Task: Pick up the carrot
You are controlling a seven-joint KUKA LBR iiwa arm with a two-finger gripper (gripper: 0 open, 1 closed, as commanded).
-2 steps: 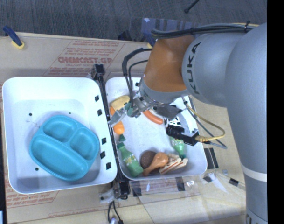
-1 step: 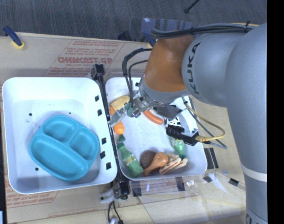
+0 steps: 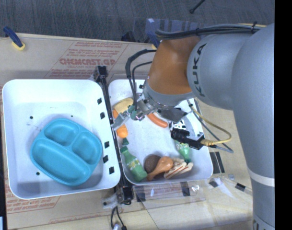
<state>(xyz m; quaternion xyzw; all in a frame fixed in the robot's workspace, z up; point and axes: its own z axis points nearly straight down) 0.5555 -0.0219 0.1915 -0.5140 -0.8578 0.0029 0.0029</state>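
The big grey arm with its orange wrist band (image 3: 172,66) fills my view, hanging over the right-hand shallow white bin (image 3: 203,171). Its gripper (image 3: 138,108) is down among the toys, but the wrist hides the fingers, so I cannot tell how they stand.

The small orange plastic carrot (image 3: 122,131) lies just beside the bin's left wall, near the gripper and under a yellow toy piece (image 3: 122,104). I judge it light, rigid and smooth, likely to skid out of a loose pinch. I would take it across its thicker middle, not the tapered tip.

The blue sectioned plastic tray (image 3: 66,150) sits in the left bin.
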